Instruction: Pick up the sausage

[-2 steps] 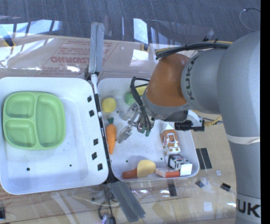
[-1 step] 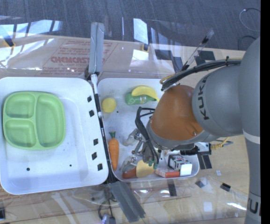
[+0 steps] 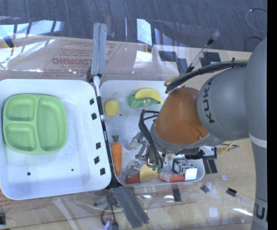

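- Reaching in from three o'clock, the grey arm with its orange band (image 3: 177, 116) hangs low over the right-hand shallow white bin (image 3: 124, 87), and its metal two-finger gripper (image 3: 141, 152) points down toward the bin's near edge.
- Whether those jaws stand wide or narrow I cannot tell; the metal parts blur together under the orange bulk, and nothing is visibly held between them.
- My best guess for the sausage is the short reddish-brown piece (image 3: 132, 177) at the bin's six o'clock edge, touching a pale yellow wedge-shaped piece (image 3: 148, 174).
- From the gripper it lies at about six to seven o'clock, near but not under the tips; its long axis seems to run roughly nine to three, though part of it is hidden by the wedge.
- An orange toy carrot (image 3: 116, 155) lies just beside, at the gripper's nine o'clock, long axis twelve to six.
- A yellow lemon-like ball (image 3: 111, 108) and a yellow-and-green fruit piece (image 3: 145, 98) sit well apart toward twelve o'clock.
- In the left bin rests a light green divided plate (image 3: 34, 122).
- The arm covers the bin's right half.
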You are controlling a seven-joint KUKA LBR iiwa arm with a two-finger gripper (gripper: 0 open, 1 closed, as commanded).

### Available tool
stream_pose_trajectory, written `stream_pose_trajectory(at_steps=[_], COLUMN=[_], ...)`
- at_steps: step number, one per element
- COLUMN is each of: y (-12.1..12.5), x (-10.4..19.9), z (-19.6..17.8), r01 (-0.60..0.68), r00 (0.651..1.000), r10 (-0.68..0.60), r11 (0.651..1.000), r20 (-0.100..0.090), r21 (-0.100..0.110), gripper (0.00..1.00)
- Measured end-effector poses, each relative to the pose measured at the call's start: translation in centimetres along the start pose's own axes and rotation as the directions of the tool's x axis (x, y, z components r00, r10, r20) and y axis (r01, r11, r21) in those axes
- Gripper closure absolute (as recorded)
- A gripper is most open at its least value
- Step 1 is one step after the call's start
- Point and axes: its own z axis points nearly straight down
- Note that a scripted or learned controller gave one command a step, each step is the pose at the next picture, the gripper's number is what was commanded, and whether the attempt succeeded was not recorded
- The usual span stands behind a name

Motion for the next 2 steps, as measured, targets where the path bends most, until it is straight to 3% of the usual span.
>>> stream_pose_trajectory(at_steps=[1, 2], y=[1.0, 2.5], x=[-7.0, -16.5], z=[0.0, -0.1], r01=[-0.005, 0.038], r00=[1.0, 0.999], r10=[0.005, -0.038], r11=[1.0, 0.999], r20=[0.0, 0.001], r21=[0.001, 0.001], gripper=[0.0, 0.0])
